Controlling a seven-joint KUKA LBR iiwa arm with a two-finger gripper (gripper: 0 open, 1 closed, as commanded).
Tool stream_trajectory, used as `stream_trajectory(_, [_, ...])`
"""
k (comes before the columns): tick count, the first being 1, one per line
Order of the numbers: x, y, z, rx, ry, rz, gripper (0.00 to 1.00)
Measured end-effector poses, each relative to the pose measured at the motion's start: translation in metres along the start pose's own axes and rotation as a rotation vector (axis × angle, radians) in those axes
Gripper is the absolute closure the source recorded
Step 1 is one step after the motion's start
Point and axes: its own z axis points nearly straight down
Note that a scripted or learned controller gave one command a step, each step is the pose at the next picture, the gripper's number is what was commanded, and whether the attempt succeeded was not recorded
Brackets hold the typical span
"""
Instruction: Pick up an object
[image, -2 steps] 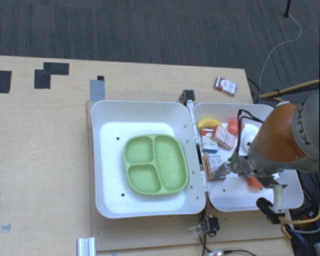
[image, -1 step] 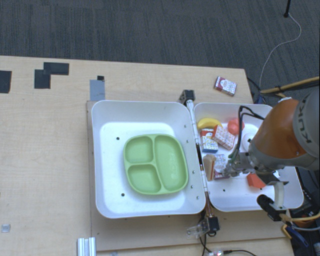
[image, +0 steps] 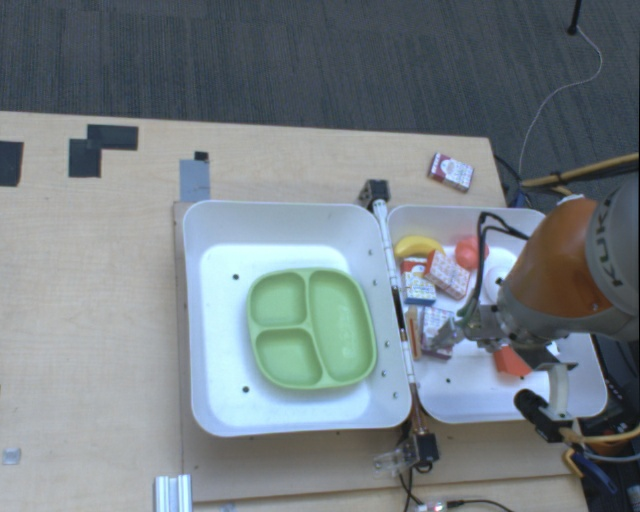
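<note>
While the arm (image: 565, 270) leans over the right bin (image: 470, 395), its hand (image: 452, 335) touches a packet (image: 434, 324); grip unclear.

From my console, the arm (image: 565, 275) covered much of the right bin (image: 470, 400). I couldn't make out the gripper (image: 470, 330) fingers' state.

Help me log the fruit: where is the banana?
The banana lies in the right bin, at its far left corner, just above the small cartons.
</note>
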Motion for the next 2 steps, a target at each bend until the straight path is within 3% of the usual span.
stream_trajectory(1, [0.0018, 0.0023, -0.0110, -0.003, 0.003, -0.002, 1.00])
stream_trajectory(2, [0.0019, 0.0022, -0.0108, -0.003, 0.003, -0.002, 0.00])
